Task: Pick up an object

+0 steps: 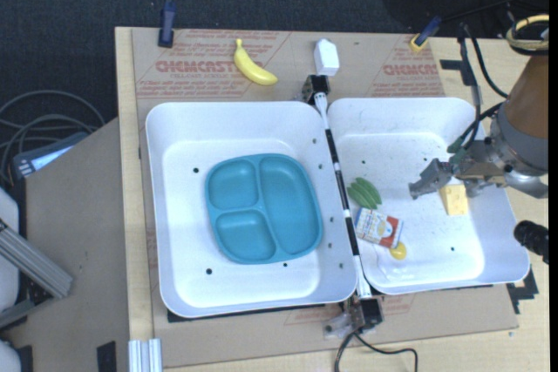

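Observation:
In the right bin (410, 125) lie a green pod-shaped item (364, 192), a red and white packet (379, 228), a small yellow piece (398, 251) and a yellow block (454, 199). My gripper (430, 184) hangs low over the bin's right half, reaching in from the right. It is just left of and above the yellow block, and seems to touch the block's upper edge. The green item lies well to its left. Nothing is visibly held.
The left bin (174, 135) holds a blue divided plate (261, 207). A toy banana (254, 65) and a white object (326, 57) lie on the cardboard behind the bins. Blue clamps (166, 22) sit at the back edge. Cables trail on the right.

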Tool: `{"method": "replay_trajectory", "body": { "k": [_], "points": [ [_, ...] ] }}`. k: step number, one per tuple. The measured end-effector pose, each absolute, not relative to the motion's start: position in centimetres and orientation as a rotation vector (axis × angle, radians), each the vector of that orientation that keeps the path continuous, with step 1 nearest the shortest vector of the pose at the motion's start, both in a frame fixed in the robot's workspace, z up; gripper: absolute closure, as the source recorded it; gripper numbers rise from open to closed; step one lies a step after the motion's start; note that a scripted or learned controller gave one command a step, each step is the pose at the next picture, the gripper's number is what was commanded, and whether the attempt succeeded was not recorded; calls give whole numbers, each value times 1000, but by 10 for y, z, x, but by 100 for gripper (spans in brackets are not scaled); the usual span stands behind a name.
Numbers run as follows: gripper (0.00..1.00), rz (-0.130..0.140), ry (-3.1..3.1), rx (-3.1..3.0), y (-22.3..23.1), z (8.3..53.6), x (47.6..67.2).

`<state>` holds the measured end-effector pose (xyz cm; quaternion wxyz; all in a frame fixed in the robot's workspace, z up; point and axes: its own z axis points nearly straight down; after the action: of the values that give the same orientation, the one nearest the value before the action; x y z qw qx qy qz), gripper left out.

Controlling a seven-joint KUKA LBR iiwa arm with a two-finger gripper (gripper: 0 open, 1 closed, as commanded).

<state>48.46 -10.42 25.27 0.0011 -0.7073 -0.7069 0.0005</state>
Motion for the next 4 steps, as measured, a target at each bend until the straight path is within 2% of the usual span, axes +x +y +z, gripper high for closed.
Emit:
{"method": "replay_trajectory", "body": {
  "k": [1,2,3,4],
  "points": [
    [0,1,-2219,-2220,-92,166,516],
    [0,-10,-2225,-2224,-99,88,495],
    [100,-12,-2228,-2234,-101,99,497],
    [0,-11,-2227,-2234,-101,99,497]
  ]
}}
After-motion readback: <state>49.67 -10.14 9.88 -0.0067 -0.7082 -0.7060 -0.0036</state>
